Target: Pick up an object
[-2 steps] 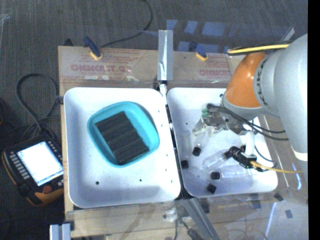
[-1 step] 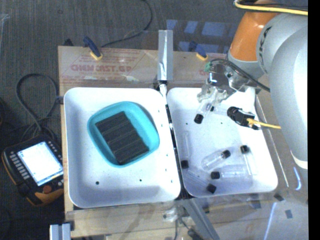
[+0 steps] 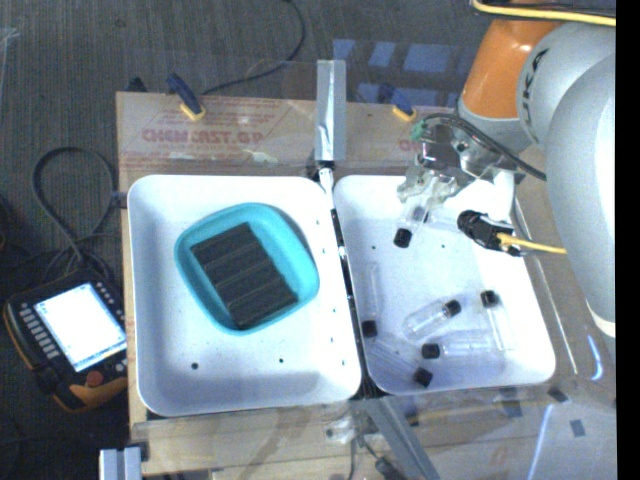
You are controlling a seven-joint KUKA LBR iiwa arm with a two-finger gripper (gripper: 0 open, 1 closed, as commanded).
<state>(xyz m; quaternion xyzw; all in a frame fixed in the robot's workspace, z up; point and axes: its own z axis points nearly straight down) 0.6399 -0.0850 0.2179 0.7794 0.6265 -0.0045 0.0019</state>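
Presently the gripper [image 3: 420, 200] hangs over the right bin [image 3: 520, 368], fingers slightly apart, gripping nothing. A capped vial [image 3: 410, 225] lies touching its tips at seven o'clock, long axis running one-to-seven.

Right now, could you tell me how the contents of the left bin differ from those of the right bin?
The left bin holds one large item, a blue dish with a dark ribbed block lying in it; the right bin holds several small clear vials with black caps, such as one, scattered about. The gripper is over the right bin's far end, not the left bin. Both bins are shallow and white.
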